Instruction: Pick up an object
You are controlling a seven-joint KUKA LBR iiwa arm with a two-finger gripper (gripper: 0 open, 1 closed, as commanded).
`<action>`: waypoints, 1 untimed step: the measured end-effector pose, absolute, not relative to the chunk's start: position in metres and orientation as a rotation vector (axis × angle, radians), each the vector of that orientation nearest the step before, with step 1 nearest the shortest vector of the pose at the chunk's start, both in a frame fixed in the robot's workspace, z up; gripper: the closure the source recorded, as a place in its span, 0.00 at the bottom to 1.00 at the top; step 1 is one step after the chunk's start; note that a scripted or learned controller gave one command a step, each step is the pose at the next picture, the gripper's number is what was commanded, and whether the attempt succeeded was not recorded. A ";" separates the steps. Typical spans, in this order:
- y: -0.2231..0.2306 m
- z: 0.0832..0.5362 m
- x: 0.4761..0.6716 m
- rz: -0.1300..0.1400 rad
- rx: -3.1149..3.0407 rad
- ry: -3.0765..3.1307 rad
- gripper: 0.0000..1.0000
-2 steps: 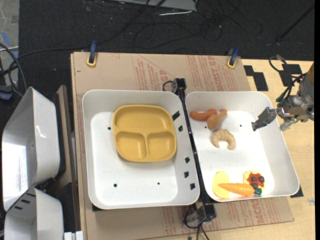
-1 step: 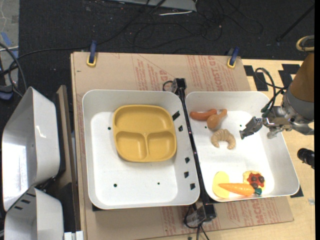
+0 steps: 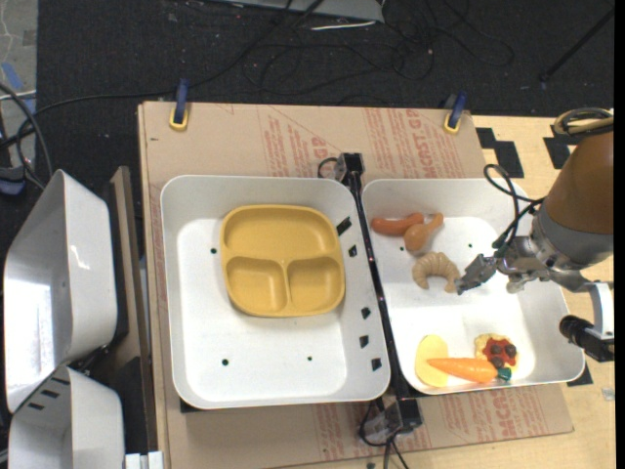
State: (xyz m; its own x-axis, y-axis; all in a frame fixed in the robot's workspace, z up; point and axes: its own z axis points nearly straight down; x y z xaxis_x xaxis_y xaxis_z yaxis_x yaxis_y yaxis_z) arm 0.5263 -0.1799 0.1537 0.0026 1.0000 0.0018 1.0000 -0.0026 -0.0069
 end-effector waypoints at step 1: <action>-0.188 0.094 0.524 0.005 -2.221 -2.215 0.00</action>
State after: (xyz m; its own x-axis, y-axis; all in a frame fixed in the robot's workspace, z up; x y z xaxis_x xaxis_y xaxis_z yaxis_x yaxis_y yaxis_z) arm 0.5244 -0.1879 0.0940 0.0026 1.0000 0.0012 1.0000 -0.0026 -0.0060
